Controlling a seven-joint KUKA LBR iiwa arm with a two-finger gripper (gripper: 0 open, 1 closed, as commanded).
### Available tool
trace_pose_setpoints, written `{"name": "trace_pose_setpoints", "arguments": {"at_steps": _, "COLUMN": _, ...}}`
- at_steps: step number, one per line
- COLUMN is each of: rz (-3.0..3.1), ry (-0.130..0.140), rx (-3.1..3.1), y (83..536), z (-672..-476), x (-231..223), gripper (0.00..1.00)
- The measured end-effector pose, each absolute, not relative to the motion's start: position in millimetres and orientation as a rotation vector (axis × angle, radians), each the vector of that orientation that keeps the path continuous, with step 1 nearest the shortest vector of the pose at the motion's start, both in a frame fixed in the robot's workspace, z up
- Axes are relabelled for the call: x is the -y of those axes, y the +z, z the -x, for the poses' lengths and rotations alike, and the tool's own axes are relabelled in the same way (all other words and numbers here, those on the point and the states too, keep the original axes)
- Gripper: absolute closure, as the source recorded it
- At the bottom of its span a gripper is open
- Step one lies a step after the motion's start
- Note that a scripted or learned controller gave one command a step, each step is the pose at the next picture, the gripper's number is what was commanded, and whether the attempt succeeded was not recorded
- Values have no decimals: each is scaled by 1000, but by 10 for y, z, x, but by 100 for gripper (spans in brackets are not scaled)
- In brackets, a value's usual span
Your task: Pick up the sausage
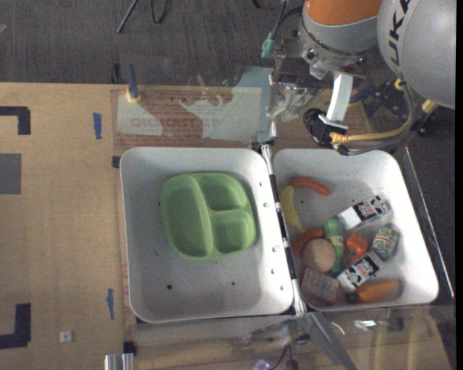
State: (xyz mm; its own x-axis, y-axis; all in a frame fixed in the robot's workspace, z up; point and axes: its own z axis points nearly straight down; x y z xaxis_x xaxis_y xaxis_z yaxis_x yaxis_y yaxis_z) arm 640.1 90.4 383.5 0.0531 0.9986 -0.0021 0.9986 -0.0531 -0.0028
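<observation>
The grey arm with its orange band hangs over the back edge of the bench, above the seam between the two shallow white bins; the two-finger gripper sits up there among brackets and cables, and from where I stand I cannot tell whether its fingers are parted or together; nothing shows between them.

The sausage, a smooth orange-red plastic link, lies in the right-hand white bin, near that bin's back left corner; it runs roughly crosswise, tilted a little; a yellow plastic banana lies just beside it toward the front, close but, as far as I can judge, not quite touching. The crowd of other toys, a small white milk carton, a round tan bun, a carrot-coloured piece, sits well apart, nearer the front.

The left-hand white bin carries a green divided plastic plate; that has no part in this step.

To do the pick cleanly, I'd say the gripper wants to come forward and down over the middle of the sausage, fingers turned to straddle its narrow width rather than its length; keep the front finger out of the banana, and mind the bin's dividing wall on the left; a round, slick link may well roll or squirt out, so close on the centre, squarely.
</observation>
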Motion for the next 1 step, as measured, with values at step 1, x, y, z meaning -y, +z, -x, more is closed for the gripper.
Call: {"name": "trace_pose_setpoints", "arguments": {"at_steps": 1, "rz": 2310, "ry": 10, "rx": 2123, "y": 1998, "z": -5743, "x": -835, "gripper": 100}}
